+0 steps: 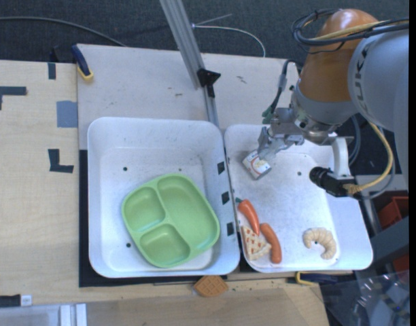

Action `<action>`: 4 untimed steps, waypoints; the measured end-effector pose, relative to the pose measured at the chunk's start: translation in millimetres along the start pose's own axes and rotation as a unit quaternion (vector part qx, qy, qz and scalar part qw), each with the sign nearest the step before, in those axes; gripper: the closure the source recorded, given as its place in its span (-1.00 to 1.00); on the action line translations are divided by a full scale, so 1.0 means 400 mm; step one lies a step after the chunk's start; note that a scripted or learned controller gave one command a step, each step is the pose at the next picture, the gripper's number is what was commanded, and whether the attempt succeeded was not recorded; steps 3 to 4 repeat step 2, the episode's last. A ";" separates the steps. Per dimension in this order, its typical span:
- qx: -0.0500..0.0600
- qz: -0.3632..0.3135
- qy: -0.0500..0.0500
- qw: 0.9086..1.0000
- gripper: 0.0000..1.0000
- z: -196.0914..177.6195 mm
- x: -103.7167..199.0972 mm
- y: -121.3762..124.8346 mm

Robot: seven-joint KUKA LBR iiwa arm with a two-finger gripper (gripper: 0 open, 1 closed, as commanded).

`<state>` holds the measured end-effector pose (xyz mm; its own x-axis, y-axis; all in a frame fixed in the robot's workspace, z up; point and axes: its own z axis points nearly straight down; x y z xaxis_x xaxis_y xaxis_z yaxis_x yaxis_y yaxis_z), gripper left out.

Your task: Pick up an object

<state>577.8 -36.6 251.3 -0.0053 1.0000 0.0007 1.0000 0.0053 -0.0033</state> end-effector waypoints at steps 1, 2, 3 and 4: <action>-0.001 -0.001 0.000 1.000 1.00 -0.002 0.144 0.039; -0.001 -0.001 0.000 1.000 1.00 -0.002 0.279 0.060; -0.001 -0.001 0.000 1.000 1.00 -0.002 0.279 0.060; -0.001 -0.001 0.000 1.000 1.00 -0.002 0.279 0.060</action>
